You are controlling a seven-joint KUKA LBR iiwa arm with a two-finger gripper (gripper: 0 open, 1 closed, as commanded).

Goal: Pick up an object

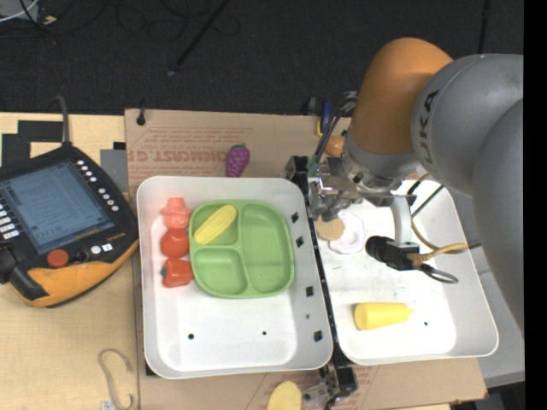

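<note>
Right bin (479, 336), near edge: yellow wedge (382, 315) lying on its side, well apart from my gripper (327, 196).
Left bin (222, 344), middle: green plate (256, 263) carrying yellow corn (214, 223).
Right bin, far left corner: tan disc (330, 228) touching a white ring (349, 243). My gripper stands just beyond the disc, by the bin's left wall. Whether it is open or closed, I cannot tell.
</note>
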